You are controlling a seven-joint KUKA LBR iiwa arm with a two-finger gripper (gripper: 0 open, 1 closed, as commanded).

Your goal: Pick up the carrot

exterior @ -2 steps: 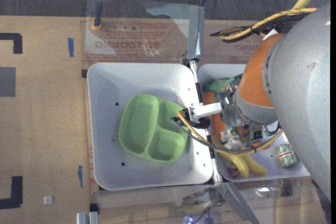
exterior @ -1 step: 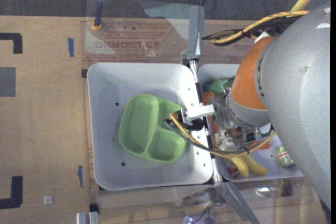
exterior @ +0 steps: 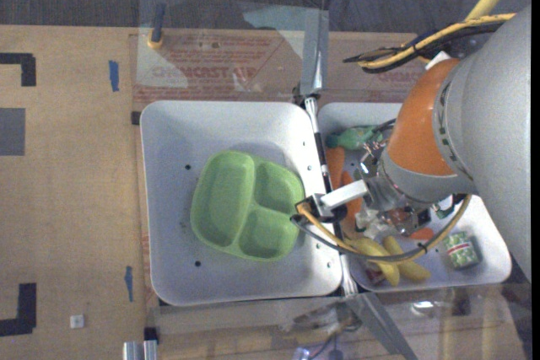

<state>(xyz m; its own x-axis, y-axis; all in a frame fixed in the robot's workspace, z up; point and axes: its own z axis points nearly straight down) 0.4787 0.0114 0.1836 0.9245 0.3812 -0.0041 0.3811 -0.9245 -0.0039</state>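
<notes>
**Over the right bin: arm low above crowded contents**

In the right bin (exterior: 498,261), the carrot (exterior: 337,165) lies close against the left wall, an orange strip running near to far, its near end passing under the arm's wrist. Little open room lies around it: the divider between the two bins is just beside it on the left, a green item (exterior: 353,136) sits at its far end, and the wrist hardware crowds it on the right. The left bin (exterior: 169,139) has more free floor, with a green compartment plate (exterior: 245,205) resting at its middle and bare white margin all round.

The arm's bulk hides much of the right bin. Bananas (exterior: 392,259) show at the near edge, and a small green-and-white packet (exterior: 460,250) lies near the right corner; other pieces under the wrist are too covered to name.

The arm (exterior: 472,122) reaches in from the right, orange band turned toward the camera, wrist angled down over the bin. The tool (exterior: 371,219) is hidden beneath the wrist, so I cannot tell its state.
</notes>
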